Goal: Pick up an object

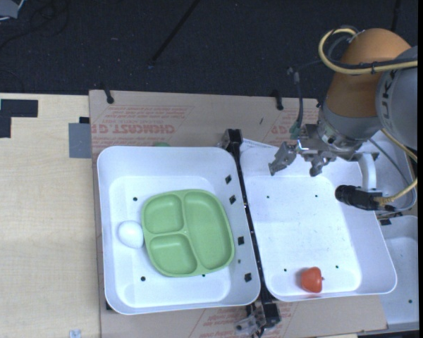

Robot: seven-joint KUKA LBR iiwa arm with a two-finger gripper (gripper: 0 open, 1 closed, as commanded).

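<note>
A pale wooden bench (35, 210) under a dark floor carries a cardboard sheet (169, 122) on which two shallow white bins sit side by side. The left bin (109, 189) holds one green three-compartment plate (187, 232), its long axis running from far left to near right, and one white ball (131, 234) touching the plate's left edge. The right bin (370, 252) holds one small red-orange object (311, 279) near its near wall, roundish, perhaps a tomato, too compact to show any heading. The gripper (300, 160) hovers over the far edge of the right bin, well apart from the red object, its two fingers spread wide with nothing between them.
</note>
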